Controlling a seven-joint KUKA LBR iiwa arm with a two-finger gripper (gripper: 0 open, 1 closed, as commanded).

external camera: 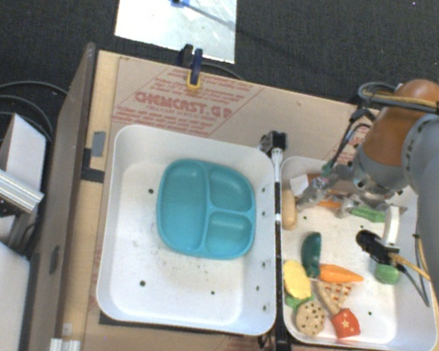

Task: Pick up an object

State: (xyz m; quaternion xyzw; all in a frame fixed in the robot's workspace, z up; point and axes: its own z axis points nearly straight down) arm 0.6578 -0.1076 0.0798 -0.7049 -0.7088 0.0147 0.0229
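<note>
From my end the left bin [121,279] has just the teal divided plate [206,209] sitting in it. The right bin [419,332] holds the toy food: a green pepper [311,253], a yellow piece [296,280], an orange carrot [341,275], a cookie [310,317] and a red piece [346,323]. The gripper [348,197] hangs low over that bin's back end, and honestly I can't tell its state here.

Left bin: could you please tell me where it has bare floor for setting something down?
In the left bin, bare floor lies between the teal plate and the near wall, with a strip along the left wall. The right bin is crowded: toy food like the carrot and the claw.
</note>
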